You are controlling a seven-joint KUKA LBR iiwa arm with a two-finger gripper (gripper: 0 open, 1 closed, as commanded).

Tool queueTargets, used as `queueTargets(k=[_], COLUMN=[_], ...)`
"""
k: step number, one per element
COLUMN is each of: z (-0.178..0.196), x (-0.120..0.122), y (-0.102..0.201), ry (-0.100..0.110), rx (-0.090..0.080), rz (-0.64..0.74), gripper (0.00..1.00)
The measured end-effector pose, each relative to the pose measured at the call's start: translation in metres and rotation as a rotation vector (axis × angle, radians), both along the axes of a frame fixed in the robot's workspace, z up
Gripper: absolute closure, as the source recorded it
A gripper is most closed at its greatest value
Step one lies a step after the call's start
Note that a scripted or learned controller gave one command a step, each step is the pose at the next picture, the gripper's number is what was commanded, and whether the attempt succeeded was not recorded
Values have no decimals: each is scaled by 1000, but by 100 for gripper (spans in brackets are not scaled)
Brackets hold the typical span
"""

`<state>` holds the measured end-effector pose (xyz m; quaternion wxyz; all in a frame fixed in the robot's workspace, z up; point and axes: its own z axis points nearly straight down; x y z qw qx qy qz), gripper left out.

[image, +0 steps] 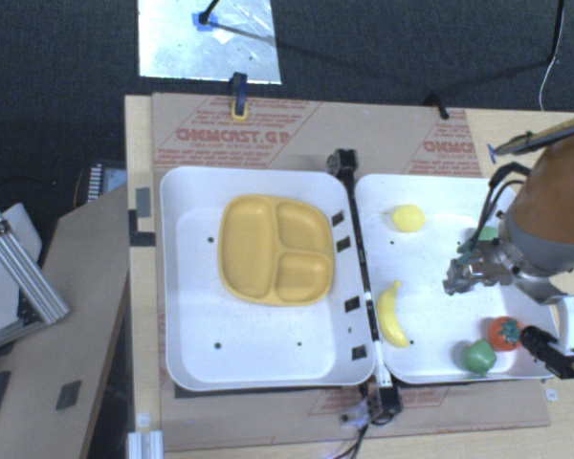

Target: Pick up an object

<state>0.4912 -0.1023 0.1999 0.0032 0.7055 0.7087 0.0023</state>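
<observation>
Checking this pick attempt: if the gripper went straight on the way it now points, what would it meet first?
The gripper points leftward and down; it would probably meet bare floor of the right bin first, then the banana. Depth is unclear.

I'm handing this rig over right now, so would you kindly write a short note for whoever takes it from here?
Gripper: low over the right bin, in its middle; nothing seen between its fingers.
Right bin holds the lemon near the back, the banana by the divider, the tomato and green fruit in the front corner.
Left bin holds the yellow divided plate.
Done: nothing lifted yet.
Left: choose an object, close on it, raise it. The banana looks nearest.
</observation>
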Motion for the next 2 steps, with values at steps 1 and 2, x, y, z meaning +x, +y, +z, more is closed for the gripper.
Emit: queueTargets(k=[1, 2], z=[18, 29], x=[2, 19], y=[0, 47], ry=[3, 5], rx=[0, 3], rz=[0, 5], gripper=[100, 100])
